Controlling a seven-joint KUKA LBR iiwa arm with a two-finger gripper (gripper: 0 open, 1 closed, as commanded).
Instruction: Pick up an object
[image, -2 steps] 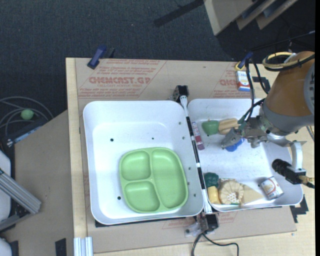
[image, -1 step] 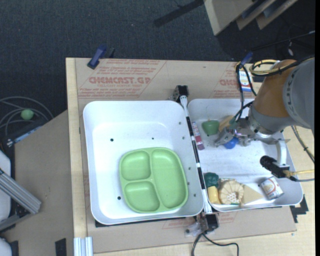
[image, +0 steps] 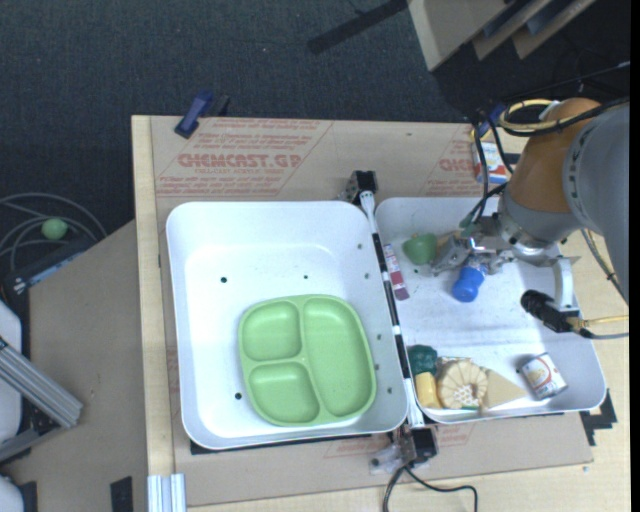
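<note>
I have the grey arm's gripper (image: 470, 252) low over a small blue cylinder (image: 466, 285), approaching; finger state unclear, next a clean close

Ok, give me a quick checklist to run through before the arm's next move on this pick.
1. Tool over the right bin: ok.
2. Target close to the tool: ok, a blue object and a green object lie just beside it.
3. Object between the fingers: cannot tell, the arm hides them.
4. Blue object free of neighbours: ok, bare bin floor around it.
5. Clutter kept apart: ok, the pile with the small can sits at the bin's near edge.
6. Green divided plate in the left bin, out of the way: ok.
</note>
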